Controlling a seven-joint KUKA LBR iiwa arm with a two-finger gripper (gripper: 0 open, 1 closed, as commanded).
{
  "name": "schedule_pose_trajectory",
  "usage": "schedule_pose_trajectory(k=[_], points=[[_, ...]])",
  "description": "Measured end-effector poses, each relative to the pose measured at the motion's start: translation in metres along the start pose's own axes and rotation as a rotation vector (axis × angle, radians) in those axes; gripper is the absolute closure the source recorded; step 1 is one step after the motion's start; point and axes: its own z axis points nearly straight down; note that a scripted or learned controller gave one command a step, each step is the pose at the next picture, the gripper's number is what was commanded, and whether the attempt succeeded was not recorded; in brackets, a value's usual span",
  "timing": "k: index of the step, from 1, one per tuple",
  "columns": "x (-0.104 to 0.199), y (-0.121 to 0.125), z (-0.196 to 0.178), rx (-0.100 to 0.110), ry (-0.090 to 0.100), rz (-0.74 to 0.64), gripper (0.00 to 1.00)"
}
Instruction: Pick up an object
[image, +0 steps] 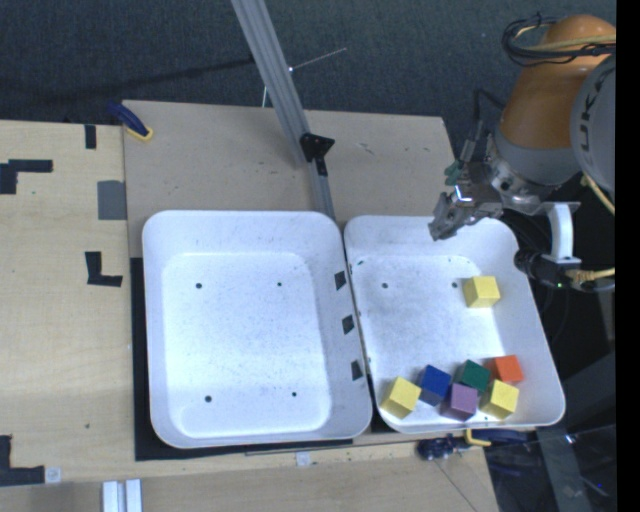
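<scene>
Wooden benchtop carries two white bins; in the right bin (395, 240) we see a lone yellow cube (482, 291) and five more cubes clustered by the near rim. We judge nothing picked yet: our gripper (447, 224) hovers over the far rim (whether it is clenched or released, we cannot tell).

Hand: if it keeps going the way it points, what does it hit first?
Probably the bare floor of the right bin near its top rim. The hand points down-left there, and the closest block, the lone yellow cube, sits off that line. Depth is unclear.
</scene>
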Motion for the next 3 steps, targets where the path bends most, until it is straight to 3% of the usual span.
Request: schedule_pose_trajectory(k=[1, 3], points=[[0.049, -0.021, 0.015, 0.004, 0.001, -0.003, 1.0], [0.156, -0.035, 0.03, 0.003, 0.001, -0.006, 1.0]])
